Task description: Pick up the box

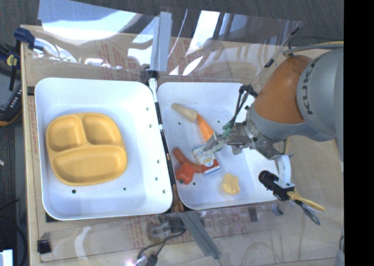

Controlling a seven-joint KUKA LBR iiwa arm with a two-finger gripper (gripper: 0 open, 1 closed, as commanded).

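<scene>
White bin (193, 98), small crumpled silvery box (205, 155)

The grey arm (318, 98) reaches in from the right, its broad orange band (280, 98) sitting just above the wrist. From the band the wrist angles down and to the left, narrowing into a metal gripper (213, 145) that points toward the left. The fingers (209, 142) are the leftmost part of the whole arm, with the wrist body directly behind them to the right and the orange band further behind and slightly above. A thin dark cable (239, 107) runs from the band's left side down toward the wrist, above and behind the fingers.
</scene>
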